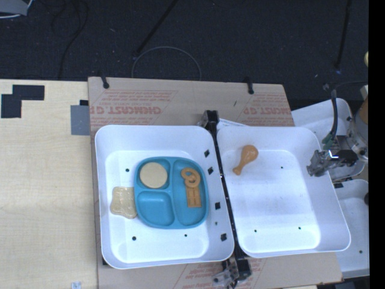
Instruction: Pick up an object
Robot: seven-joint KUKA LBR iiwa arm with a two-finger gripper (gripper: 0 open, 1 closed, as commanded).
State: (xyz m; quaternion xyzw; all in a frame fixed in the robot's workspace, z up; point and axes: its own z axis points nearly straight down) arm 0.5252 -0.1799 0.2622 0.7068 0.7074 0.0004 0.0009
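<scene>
Tan drumstick-shaped toy (245, 159): lies flat in right bin (283, 233), upper-left area, bulbous end up-right, thin end down-left. Blue 3-compartment tray (163, 212) in left bin (114, 143). Round tan disc (153, 174) in tray's upper-left compartment. Orange-brown key-like piece (191, 186) in right compartment. Pale yellow flat piece (123, 201) touching tray's left edge.

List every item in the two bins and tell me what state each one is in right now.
Tan plastic drumstick: lying loose in the right white bin.
Blue divided plastic tray: flat in the left white bin.
Round tan disc: in the tray's upper left compartment.
Orange key-shaped toy: in the tray's right compartment.
Pale yellow flat piece: beside the tray's left edge.
End effector: at the right bin's right rim.
</scene>
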